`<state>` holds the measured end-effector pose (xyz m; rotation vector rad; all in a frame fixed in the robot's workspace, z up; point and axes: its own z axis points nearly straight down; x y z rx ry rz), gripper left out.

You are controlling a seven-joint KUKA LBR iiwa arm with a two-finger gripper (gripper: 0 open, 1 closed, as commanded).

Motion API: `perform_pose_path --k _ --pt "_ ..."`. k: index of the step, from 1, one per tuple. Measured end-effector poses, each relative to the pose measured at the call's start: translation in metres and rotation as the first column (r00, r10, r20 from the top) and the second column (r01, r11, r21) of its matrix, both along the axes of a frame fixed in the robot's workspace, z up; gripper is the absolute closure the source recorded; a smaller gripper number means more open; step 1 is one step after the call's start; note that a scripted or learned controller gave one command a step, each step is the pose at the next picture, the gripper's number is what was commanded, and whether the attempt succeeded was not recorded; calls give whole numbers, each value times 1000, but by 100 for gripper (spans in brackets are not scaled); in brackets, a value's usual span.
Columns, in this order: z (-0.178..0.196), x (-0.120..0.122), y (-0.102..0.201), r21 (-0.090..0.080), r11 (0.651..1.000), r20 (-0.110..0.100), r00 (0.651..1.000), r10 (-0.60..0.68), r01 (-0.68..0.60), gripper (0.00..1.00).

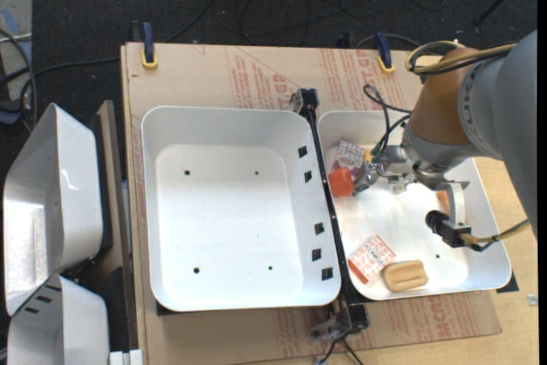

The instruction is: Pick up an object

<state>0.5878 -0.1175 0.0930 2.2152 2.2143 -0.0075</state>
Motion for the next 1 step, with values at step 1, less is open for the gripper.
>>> perform_pose_path --k 1 --pt "1 45 3 -1 1000 3 1000 1 -1 0"
